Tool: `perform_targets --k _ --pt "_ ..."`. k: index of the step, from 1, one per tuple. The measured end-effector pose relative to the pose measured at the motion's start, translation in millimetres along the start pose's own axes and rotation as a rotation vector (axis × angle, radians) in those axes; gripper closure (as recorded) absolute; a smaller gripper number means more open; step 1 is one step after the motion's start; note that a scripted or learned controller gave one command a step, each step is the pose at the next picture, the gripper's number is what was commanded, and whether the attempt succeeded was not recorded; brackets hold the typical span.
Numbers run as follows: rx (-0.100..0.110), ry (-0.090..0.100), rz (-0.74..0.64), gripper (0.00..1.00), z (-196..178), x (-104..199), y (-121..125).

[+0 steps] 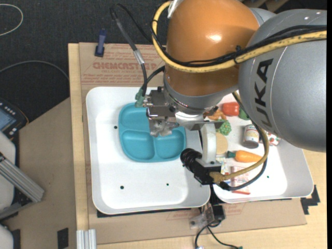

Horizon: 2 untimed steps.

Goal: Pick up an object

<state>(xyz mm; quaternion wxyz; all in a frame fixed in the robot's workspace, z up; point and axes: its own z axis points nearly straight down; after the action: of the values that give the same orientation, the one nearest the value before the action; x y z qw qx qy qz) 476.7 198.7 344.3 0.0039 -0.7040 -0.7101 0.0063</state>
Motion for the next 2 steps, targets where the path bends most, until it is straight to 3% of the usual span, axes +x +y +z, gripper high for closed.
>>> perform_targets --k 1,2 --pt "-0.035 0.011 0.009 1.00 -171.0 -29.0 0.6" --pt "-0.006 0.000 0.006 1.00 -85.9 9.7 34.9"
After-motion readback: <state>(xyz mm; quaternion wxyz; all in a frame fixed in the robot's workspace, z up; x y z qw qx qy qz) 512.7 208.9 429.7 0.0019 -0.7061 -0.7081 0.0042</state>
